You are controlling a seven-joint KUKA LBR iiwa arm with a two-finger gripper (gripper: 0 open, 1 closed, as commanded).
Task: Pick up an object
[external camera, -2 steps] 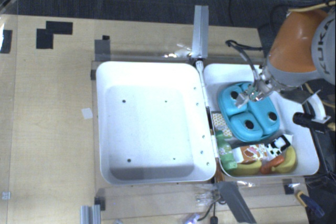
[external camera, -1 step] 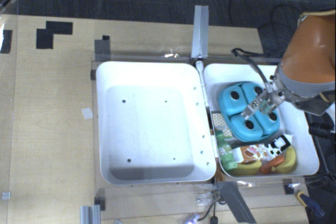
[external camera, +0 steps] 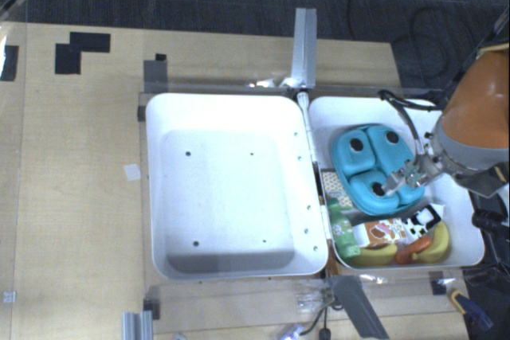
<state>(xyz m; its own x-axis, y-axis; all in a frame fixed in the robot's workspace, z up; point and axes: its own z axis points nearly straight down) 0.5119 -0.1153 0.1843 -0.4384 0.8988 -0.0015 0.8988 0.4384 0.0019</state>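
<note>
A teal plastic object (external camera: 368,165) with round dimples lies in the right bin (external camera: 351,111), toward its middle. My gripper (external camera: 405,180) hangs over the teal object's lower right edge, its metal fingers close to or touching that edge. In front of it, along the bin's near wall, lie a printed packet (external camera: 381,233), a yellow banana-shaped toy (external camera: 402,251), a green piece (external camera: 343,230) and a small black-and-white item (external camera: 425,219). Nothing is visibly lifted between the fingers.
The left bin (external camera: 231,183) is a shallow white tray beside the right one, split from it by a metal rail (external camera: 304,52). The arm's orange band (external camera: 480,107) and grey wrist cover the right bin's right side. Cables lie on the dark floor behind.
</note>
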